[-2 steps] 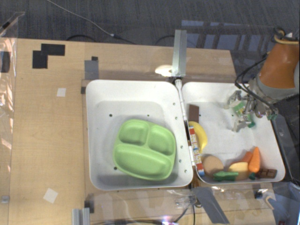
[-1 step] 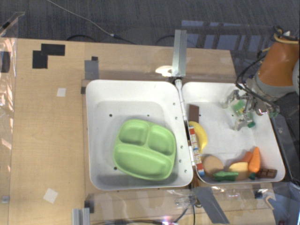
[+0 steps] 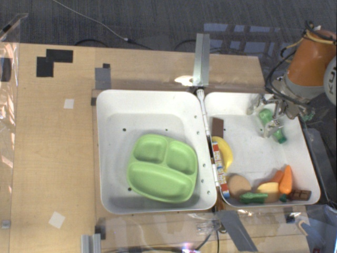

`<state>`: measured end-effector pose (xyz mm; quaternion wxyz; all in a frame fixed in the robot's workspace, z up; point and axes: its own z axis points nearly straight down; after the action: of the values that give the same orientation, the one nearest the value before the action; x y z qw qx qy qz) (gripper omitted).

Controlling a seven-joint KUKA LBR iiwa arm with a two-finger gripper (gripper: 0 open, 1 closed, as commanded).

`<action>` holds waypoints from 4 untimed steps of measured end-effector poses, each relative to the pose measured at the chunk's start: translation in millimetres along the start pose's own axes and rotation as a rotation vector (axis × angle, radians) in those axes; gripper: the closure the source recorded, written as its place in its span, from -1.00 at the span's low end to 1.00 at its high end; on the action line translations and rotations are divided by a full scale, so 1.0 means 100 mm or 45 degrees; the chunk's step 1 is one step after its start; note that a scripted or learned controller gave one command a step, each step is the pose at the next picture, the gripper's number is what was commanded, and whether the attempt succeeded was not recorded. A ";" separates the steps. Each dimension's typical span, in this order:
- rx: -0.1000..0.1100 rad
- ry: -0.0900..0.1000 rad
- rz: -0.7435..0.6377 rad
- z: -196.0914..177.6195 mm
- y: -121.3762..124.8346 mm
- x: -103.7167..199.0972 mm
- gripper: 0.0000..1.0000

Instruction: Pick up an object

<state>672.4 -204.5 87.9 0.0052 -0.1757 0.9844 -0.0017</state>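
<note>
- Pale wooden worktop [image 3: 52, 157] with black patches [image 3: 52, 61] near its far left corner.
- Dark grey carpet floor [image 3: 131, 9] beyond, crossed by a thin cable [image 3: 79, 13].

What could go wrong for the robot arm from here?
The gripper sits in the right bin's upper corner with a small green object at its tip, close to the wall; a grasp there may well slip. The other toys, like the carrot and banana, are packed along the edges, so fingers could hit walls.

arm reaching in, end effector [image 3: 271, 121] lowered
</note>
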 end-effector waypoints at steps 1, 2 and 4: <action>0.000 -0.001 -0.057 0.01 0.16 -0.06 -1.00; 0.006 -0.014 -0.057 -0.13 0.16 -0.09 1.00; 0.000 -0.004 0.258 -1.93 0.47 -0.19 1.00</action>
<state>671.9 -153.5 281.0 0.0068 -0.0754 0.9971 -0.0009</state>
